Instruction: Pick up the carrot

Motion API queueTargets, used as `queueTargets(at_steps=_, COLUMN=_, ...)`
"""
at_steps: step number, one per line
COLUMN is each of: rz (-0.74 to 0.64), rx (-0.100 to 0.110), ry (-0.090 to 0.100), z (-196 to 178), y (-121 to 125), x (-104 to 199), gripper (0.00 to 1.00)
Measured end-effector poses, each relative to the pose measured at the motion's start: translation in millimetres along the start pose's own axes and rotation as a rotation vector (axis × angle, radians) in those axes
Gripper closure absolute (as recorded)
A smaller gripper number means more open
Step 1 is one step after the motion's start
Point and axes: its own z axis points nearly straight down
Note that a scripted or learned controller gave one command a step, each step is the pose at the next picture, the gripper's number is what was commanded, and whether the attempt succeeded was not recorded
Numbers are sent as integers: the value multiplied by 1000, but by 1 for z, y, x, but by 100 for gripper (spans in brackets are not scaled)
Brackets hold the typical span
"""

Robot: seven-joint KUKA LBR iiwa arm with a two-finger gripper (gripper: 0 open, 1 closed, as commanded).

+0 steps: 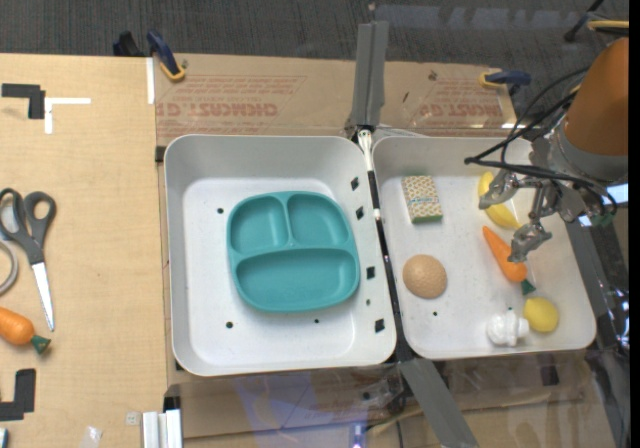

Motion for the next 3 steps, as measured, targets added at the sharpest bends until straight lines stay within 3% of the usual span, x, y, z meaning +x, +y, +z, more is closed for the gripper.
queueTargets(at_steps=1, rz=-134, rx=1, ry=-1, z=55, y=-11, x=27, gripper=0)
queueTargets(at_steps=2, rz=-139, rx=4, ry=-7, z=44, y=-10, x=24, gripper=100)
queueTargets(at_steps=3, rz=-139, rx=4, ry=-7, z=44, y=-10, x=24, gripper=0)
